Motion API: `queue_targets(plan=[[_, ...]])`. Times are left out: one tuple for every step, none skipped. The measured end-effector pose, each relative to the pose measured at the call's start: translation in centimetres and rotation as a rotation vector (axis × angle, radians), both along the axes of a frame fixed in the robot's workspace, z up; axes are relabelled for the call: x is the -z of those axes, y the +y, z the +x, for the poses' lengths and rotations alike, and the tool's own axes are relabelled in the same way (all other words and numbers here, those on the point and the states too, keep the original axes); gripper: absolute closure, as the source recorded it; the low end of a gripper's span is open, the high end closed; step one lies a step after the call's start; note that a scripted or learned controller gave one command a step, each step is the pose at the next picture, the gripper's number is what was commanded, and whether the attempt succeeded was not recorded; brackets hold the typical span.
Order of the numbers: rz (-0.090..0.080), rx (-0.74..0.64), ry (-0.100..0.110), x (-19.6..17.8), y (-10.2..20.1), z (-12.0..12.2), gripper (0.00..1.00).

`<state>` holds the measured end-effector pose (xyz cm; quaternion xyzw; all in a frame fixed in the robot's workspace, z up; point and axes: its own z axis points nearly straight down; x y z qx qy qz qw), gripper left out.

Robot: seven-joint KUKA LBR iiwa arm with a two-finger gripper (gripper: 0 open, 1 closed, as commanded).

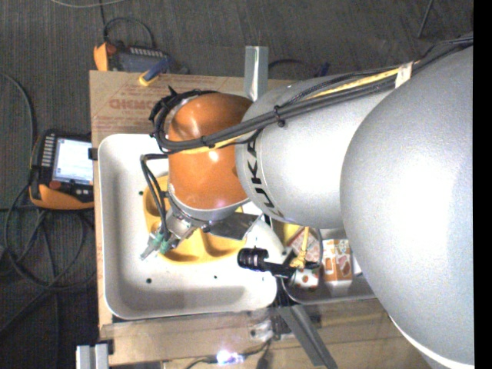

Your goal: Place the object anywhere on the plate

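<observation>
A yellow plate (pixel 201 249) lies in the left white bin (pixel 123 206), mostly covered by the arm's orange wrist band. My gripper (pixel 156 245) hangs low over the plate's left rim, its greenish tip pointing down-left. Whatever may be at that tip is too small to make out. In the right bin, just below the arm, are a small printed carton (pixel 337 261) and a red-topped item (pixel 307 277).
The grey arm body covers most of the right bin and the view's right half. A black-and-white cylinder (pixel 257 259) juts out beside the wrist. The bin's bare floor (pixel 177 294) lies in front of the plate. A tablet (pixel 71 162) rests on the floor left of the bench.
</observation>
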<state>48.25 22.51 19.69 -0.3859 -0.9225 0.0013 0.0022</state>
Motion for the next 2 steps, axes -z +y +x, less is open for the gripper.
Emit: queue_targets(plan=[[0.011,-0.046,-0.013,8.9,-8.3,0.3,1.00],[0.016,0.299,-0.005,9.1,-9.4,1.0,1.00]])
